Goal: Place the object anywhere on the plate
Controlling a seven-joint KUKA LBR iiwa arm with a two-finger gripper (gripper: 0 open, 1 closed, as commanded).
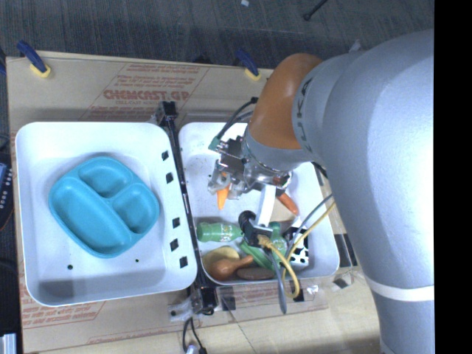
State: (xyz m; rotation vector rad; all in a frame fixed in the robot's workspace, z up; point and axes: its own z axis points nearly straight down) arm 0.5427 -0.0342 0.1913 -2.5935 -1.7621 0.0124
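A blue plate (103, 203) with three compartments lies in the left white bin (44, 153). My gripper (230, 181) hangs low over the upper left part of the right bin (198, 150), well to the right of the plate. A small orange piece (221, 195) pokes out just under the gripper; whether it is held I cannot tell. Below it in the right bin lie a green bottle (220, 231), a yellow-brown piece (221, 262) and a dark brown one (254, 273).
A second orange piece (288, 203) and a black-and-white patterned object (299, 254) lie at the right of the right bin. Yellow and grey cables (284, 268) trail over that bin's front. A black divider (177, 198) runs between the bins.
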